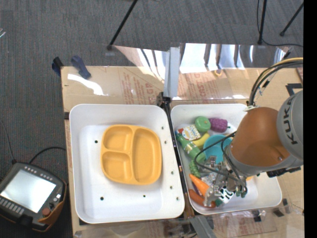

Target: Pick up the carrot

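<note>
White letters "KU" on the grey arm [300, 123], faint red print on the bench's cardboard [133, 86] illegible

A yellow three-compartment plastic plate [132, 154] lies in the left shallow white bin [81, 133]. In the right white bin [272, 195] sit a purple toy [218, 124] and a green round toy [202, 123], side by side near the upper centre.

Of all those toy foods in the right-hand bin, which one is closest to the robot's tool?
The orange carrot, lying at the bin's near-left corner just left of the tool. The purple grapes and green toy lie at the far end.
</note>
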Controlling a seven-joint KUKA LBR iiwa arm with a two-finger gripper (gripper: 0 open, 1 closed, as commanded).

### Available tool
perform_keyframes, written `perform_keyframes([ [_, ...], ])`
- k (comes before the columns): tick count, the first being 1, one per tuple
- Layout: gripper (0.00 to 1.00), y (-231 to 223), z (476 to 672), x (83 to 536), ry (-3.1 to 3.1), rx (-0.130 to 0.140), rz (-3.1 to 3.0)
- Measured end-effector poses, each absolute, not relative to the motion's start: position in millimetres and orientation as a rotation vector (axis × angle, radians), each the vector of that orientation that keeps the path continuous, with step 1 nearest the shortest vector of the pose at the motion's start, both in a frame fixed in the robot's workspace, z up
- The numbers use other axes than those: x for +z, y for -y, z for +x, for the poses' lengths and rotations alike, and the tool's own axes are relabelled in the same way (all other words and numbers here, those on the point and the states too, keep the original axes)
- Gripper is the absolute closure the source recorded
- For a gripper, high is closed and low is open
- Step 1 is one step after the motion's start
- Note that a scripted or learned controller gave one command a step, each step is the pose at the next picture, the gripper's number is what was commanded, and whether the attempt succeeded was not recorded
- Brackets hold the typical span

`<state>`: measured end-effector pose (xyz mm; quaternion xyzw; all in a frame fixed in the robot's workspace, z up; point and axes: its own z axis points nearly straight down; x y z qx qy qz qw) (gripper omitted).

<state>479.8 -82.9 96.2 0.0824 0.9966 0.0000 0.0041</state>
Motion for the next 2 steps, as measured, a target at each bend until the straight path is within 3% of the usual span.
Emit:
perform_keyframes([
  [1,0.0,77.9,479.1,93.1,-3.136,0.003,0.069],
  [2,1.0,76.7,479.4,102.4,-3.138,0.005,0.062],
])
